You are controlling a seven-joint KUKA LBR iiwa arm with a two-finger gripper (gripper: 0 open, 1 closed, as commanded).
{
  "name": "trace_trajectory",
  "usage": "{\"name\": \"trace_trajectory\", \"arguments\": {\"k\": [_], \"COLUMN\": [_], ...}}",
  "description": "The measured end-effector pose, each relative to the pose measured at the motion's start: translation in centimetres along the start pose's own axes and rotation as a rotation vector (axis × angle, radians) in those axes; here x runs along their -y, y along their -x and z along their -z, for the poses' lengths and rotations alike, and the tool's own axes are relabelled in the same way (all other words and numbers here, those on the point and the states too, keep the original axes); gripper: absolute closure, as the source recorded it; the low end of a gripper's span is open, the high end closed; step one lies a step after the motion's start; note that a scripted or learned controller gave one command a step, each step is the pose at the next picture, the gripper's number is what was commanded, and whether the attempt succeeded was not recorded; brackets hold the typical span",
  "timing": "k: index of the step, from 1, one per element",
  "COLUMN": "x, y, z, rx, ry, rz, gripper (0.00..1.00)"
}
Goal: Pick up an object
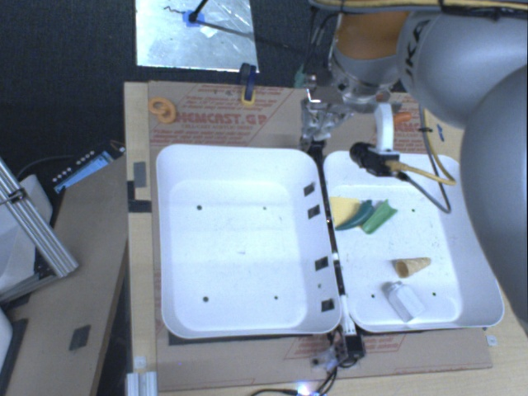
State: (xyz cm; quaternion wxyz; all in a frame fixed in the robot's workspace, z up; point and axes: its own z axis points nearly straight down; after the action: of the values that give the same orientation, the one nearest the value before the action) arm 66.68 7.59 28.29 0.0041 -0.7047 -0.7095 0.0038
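Observation:
My gripper point(314, 136) hangs above the far end of the divider between the two bins, at the right bin's point(462, 304) back left corner. Nothing shows between its fingers. In the right bin a yellow wedge point(347, 212) lies near the left wall, with a green piece point(379, 216) touching its right side. Farther forward rests a tan cone-shaped piece point(411, 266). A small clear bottle with a white cap point(401, 299) lies near the front wall.
The left bin point(239, 246) sits beside the right one, joined by black clips point(318, 238) along the shared wall. The grey arm point(470, 73) fills the upper right, over the right bin's far side.

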Motion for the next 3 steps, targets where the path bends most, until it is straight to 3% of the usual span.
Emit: {"name": "trace_trajectory", "arguments": {"k": [1, 2, 3], "x": [-0.1, 0.7, 3.5], "y": [-9.1, -16.4, -6.6], "z": [10.3, 15.7, 16.5], "rx": [-0.005, -0.005, 0.002], "ry": [0.023, 0.019, 0.014], "rz": [0.006, 0.004, -0.014], "gripper": [1.0, 1.0, 1.0]}}
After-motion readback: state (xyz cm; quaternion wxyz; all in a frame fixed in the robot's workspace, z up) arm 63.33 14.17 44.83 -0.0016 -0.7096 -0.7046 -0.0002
